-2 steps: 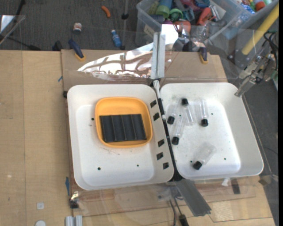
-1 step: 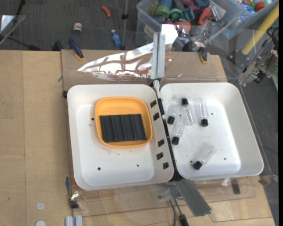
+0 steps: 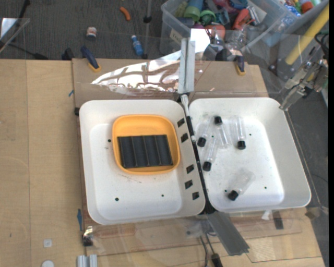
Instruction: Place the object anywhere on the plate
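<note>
The bench [image 3: 36,156] has a light wooden surface, and a brown cardboard sheet [image 3: 112,70] lies across its far portion with a crumpled clear plastic film [image 3: 141,78] resting on it. Beyond the bench, the floor [image 3: 68,21] is dark grey carpet carrying scattered small items, among them a blue bottle [image 3: 136,45] and an orange tool [image 3: 125,13]. A clear plastic tub [image 3: 229,18] holding colourful objects stands at the far right, with a yellow tube [image 3: 308,31] just beside it
</note>
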